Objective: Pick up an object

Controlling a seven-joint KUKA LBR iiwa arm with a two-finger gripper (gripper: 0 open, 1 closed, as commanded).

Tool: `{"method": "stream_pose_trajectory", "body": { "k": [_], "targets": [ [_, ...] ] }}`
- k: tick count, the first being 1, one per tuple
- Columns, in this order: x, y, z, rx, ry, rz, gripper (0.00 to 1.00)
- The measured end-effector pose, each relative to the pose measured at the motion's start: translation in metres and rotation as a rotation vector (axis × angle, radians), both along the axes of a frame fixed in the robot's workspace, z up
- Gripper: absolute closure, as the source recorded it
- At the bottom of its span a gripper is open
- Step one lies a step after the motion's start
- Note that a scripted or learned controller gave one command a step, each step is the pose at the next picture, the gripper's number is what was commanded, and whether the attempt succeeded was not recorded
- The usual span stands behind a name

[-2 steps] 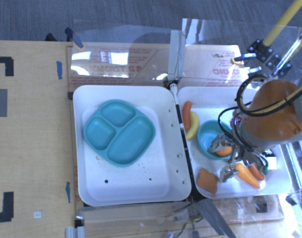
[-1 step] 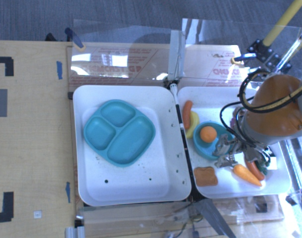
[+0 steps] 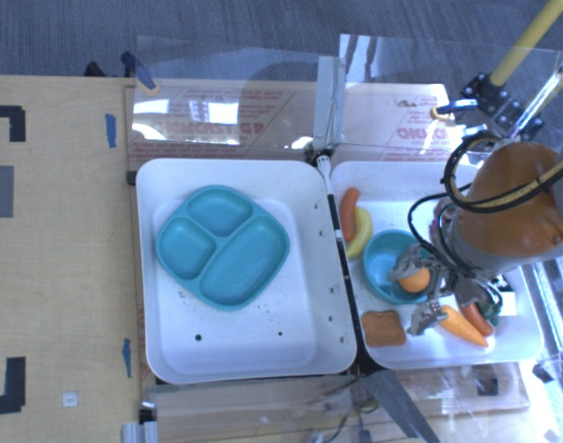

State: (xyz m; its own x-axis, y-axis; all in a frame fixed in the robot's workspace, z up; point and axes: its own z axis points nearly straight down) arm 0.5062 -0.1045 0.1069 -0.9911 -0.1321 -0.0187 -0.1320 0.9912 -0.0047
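We've got two white bins side by side in the middle of the frame. The left bin holds a blue divided plate with three compartments, sitting in its upper half, plus a few dark specks on the floor below it.

The right bin is where the action is. Along its left wall we see a small orange carrot-like piece lying just above and touching a yellow banana. Right of those is a blue bowl, and there's an orange ball at the bowl's right side. A brown toast-like slab lies in the lower left corner of that bin, and a bigger orange carrot lies tilted toward the lower right.

The arm comes in from the right, its orange band covering the upper right of the bin. The gripper is down at the bowl, and the orange ball looks like it's sitting between the fingers, so we'd say it's clamped on the ball. Cables make it a bit messy to read though.
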Motion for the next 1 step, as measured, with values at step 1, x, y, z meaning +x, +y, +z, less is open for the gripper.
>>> {"method": "stream_pose_trajectory", "body": {
  "k": [1],
  "targets": [
    [0.0311, 0.0009, -0.0151, 0.0, 0.003, 0.048, 0.0]
  ]
}}
